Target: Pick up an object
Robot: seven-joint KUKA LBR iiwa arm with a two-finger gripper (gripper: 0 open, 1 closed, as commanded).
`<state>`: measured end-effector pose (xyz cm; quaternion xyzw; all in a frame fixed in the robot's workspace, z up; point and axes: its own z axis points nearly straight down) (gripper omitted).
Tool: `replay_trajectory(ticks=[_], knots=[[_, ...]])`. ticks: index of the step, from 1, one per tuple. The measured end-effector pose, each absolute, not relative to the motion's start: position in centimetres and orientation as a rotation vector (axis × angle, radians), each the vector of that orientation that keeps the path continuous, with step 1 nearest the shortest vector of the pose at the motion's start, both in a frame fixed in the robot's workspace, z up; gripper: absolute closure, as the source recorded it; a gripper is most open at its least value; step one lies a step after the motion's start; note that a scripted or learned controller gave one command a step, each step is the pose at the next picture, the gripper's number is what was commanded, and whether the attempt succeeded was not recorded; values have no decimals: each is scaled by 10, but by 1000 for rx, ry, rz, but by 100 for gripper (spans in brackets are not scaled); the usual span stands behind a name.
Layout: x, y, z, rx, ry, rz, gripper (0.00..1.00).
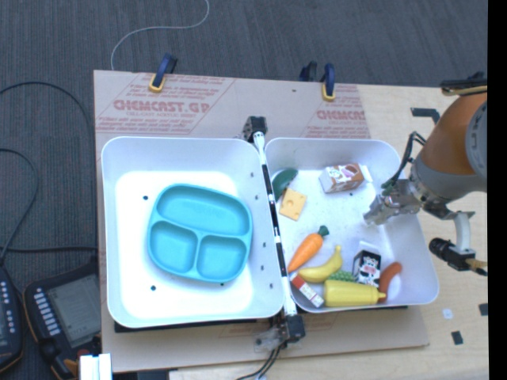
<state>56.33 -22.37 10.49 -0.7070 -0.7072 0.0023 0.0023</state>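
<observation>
Your gripper (386,210) hangs over the right-hand part of the right bin (412,291), close to its outer wall, and nothing shows between its tips; whether it is released or clenched you cannot tell from this slanted view.

No object is fixed by the task, so look at what lies nearest. The small black-and-white carton (367,266) sits toward the bin's near wall, below the gripper in the view and slightly left, with the red sausage-shaped toy (390,276) just beside it on the right. The brown snack packet (342,178) lies up and to the left, near the far wall, its long axis running roughly left to right with a slight tilt. The carrot (306,248), banana (322,267) and yellow bottle (350,294) crowd the bin's near-left corner, well apart from the tool; the cheese wedge (293,204) sits beside the divider.

The arm (451,153) reaches in from the right edge, orange band above the wrist, the wrist angled down and leftward into the bin. The left bin (119,291) holds a blue divided plate (198,232).

I judge the carton or the packet the shorter reach.
</observation>
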Motion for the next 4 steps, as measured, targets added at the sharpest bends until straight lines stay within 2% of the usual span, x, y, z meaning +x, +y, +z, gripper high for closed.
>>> replay_trajectory(ticks=[1,2,3,4], knots=[[564,-218,104,-2205,-2215,-3,0],[516,-198,87,-2229,-2233,-11,0],[515,-199,94,-2227,-2229,-7,100],[515,-199,94,-2226,-2228,-6,0]])
